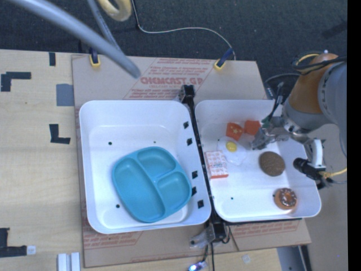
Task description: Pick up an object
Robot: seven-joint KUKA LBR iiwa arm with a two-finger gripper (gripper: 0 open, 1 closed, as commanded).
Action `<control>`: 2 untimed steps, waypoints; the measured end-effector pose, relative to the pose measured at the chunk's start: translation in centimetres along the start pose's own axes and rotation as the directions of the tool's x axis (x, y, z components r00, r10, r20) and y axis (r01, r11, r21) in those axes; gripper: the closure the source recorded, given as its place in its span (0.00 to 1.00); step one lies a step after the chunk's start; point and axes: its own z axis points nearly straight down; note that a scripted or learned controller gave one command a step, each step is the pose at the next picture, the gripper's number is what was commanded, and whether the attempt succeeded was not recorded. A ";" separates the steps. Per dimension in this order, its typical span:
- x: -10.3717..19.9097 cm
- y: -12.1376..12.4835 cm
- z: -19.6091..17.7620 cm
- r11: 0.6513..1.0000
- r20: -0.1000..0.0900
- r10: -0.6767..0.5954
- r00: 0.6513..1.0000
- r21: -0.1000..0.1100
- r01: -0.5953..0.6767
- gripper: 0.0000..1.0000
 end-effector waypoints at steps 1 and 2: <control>0.3 0.8 -6.2 1.000 -0.004 0.000 1.000 0.000 0.000 1.00; 1.0 0.5 -10.8 1.000 -0.004 0.000 1.000 0.002 0.000 1.00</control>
